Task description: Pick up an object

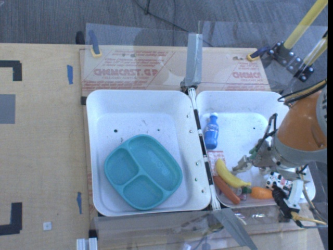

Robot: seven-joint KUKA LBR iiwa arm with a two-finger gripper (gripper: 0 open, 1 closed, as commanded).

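The right bin [244, 104] holds a blue bottle [211, 132] lying near its left wall. A yellow banana [231, 175] lies toward the front, with a red-orange stick-shaped piece [227, 190] beside it and an orange carrot [260, 192] with a green top at the front edge. My gripper [243, 164] reaches in from the right and hangs low just above and right of the banana's upper end. Nothing is seen held in it. The arm's orange band [307, 124] covers the bin's right side.
The left bin [104, 105] holds a teal divided plate [142, 172]. A grey divider bar [194, 61] stands behind the wall between the bins. A small white patterned thing [276, 181] lies by the carrot. The bench's wooden top [36, 139] stretches to the left.
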